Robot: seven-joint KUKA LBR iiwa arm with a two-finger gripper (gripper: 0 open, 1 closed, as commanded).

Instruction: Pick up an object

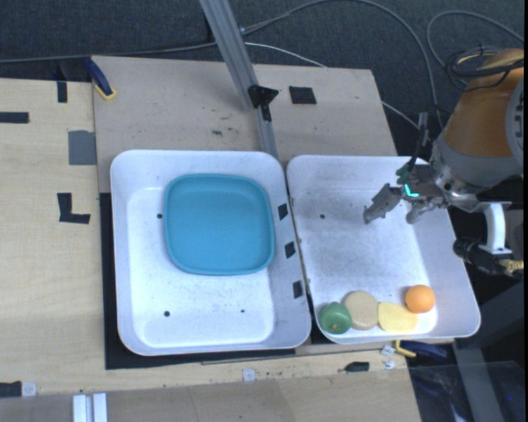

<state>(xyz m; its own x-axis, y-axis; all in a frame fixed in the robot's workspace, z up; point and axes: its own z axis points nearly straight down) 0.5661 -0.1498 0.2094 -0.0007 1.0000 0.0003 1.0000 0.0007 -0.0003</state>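
Observation:
Along the near edge of the right bin (334,183) lie a green round object (335,316), a beige round object (363,309), a yellow object (396,317) and an orange ball (419,299). My gripper (396,206) hangs over the right side of that bin, well beyond those objects. Its two fingers (377,206) stand apart and hold nothing. The arm with its orange band (484,117) comes in from the right.
The left bin (136,262) holds a blue square plate (218,223). A grey metal pole (238,55) slants down from the top to the gap between the bins. Cables lie on the dark floor beyond the bench.

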